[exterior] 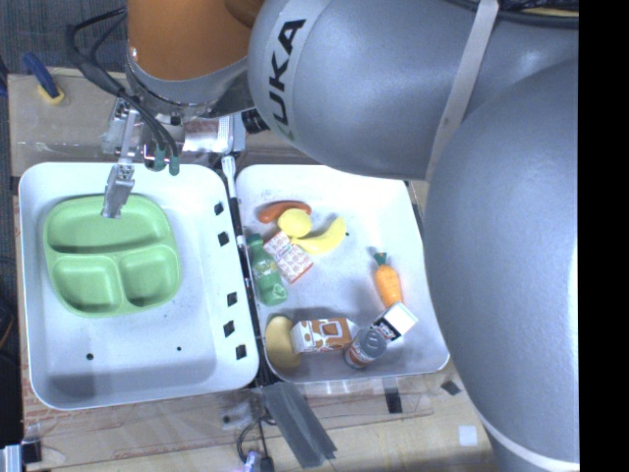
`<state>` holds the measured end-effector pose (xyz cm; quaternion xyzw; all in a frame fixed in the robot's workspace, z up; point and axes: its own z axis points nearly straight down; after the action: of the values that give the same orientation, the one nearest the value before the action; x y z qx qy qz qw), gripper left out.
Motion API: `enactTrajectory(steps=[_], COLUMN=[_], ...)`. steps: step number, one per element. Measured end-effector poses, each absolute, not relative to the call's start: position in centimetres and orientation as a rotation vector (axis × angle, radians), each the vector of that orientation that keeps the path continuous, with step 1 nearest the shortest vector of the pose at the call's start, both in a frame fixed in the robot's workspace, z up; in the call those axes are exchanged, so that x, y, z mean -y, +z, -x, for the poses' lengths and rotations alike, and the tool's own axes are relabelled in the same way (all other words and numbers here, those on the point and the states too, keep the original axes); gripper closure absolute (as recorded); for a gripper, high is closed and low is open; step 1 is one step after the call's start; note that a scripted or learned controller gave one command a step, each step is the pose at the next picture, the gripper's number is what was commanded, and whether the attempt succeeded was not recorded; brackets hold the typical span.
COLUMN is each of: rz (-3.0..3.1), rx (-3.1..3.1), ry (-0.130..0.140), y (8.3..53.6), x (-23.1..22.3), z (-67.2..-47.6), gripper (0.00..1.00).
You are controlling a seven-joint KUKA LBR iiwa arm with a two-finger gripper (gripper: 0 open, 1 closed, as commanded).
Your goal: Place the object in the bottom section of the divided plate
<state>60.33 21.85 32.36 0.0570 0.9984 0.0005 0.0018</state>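
Divided plate [113, 256] directly under the hand [117, 197]

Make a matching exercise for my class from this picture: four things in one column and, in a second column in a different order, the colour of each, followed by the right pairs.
Things
1. divided plate
2. banana
3. carrot
4. bins

Colours
A. orange
B. white
C. green
D. yellow

Pairs: 1-C, 2-D, 3-A, 4-B
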Motion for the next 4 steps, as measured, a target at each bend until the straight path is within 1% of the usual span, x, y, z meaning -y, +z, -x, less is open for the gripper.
enactTrajectory(steps=[1, 2, 3, 4], rz=[-0.178, -0.167, -0.471, -0.471], rx=[-3.134, -3.130, -3.108, -3.107], ry=[0.001, 0.002, -0.002, -0.002], y=[32.3, 33.4, 15.4, 15.4], x=[-21.9, -22.0, -19.4, -19.4], z=[-60.3, -60.4, -58.2, -58.2], gripper=[0.00, 1.00, 1.00, 0.00])
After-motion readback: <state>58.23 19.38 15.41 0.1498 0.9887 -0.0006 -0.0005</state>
